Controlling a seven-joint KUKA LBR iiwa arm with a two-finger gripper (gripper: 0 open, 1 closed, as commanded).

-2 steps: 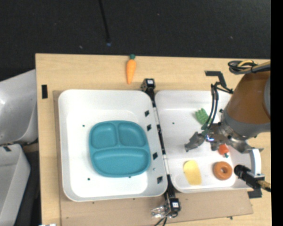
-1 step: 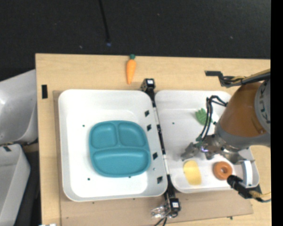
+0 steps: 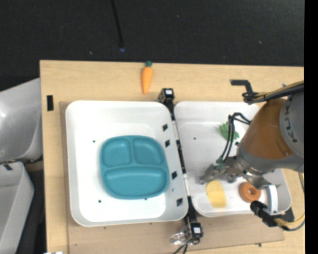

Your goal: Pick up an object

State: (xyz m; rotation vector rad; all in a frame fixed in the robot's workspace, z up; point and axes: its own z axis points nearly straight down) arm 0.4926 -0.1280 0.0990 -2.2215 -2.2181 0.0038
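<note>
In the right bin (image 3: 201, 121) a yellow block (image 3: 217, 194) lies near the front wall, with an orange ring (image 3: 249, 191) just to its right. A green object (image 3: 227, 130) sits farther back, partly hidden by cables. My gripper (image 3: 218, 173) hangs low over the bin floor, directly behind the yellow block and close to its top edge. Nothing can be seen held in it. The grey and orange arm (image 3: 270, 136) hides the right part of this bin.
The left bin (image 3: 79, 194) holds a teal divided plate (image 3: 133, 166). An orange carrot (image 3: 147, 79) lies on the wooden bench behind the bins. Black clips run along the wall between the two bins (image 3: 176, 147).
</note>
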